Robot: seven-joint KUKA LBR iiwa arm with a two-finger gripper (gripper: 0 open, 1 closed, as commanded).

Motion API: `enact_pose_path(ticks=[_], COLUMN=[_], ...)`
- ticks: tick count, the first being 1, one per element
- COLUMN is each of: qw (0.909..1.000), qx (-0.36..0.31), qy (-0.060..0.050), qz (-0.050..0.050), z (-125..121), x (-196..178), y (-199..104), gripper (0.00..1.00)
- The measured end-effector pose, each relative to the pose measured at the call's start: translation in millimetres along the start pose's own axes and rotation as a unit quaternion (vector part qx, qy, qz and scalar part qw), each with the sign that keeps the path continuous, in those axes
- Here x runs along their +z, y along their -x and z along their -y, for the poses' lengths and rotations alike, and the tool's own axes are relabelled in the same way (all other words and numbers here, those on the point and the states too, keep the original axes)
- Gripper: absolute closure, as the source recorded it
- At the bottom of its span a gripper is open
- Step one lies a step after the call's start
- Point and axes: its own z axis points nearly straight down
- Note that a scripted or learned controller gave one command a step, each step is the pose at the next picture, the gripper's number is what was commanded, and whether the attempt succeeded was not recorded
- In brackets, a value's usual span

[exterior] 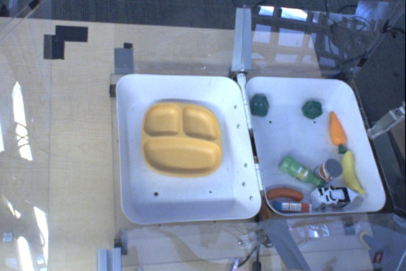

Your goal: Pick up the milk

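Where milk (332, 195) lies, banana (351, 172), can (330, 169) crowd it.

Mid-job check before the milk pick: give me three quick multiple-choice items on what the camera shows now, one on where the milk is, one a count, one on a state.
1. Where does the milk carton lie?
A. On the yellow tray
B. In the right bin's near corner, beside the banana
C. On the bench outside both bins

2. How many dark green lumps lie at the far end of the right bin?
A. One
B. Two
C. Four

3. How does the yellow tray stand in the left bin?
A. Flat, with nothing in its compartments
B. Tipped on edge
C. Loaded with the carrot

Answers: 1 B, the black-and-white carton sits next to the banana. 2 B, two lumps. 3 A, all three compartments show bare yellow.
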Motion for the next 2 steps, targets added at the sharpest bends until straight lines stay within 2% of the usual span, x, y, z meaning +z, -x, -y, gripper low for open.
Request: enact_pose_path(ticks=[1, 2], qw=[0.998, 0.9969], qx=[-0.063, -0.078], qy=[-0.002, 0.0], qz=[-0.002, 0.0], z=[-21.7, -0.6], x=[105.0, 11.0], y=[8.8, -2.0], gripper=[0.0, 0.0])
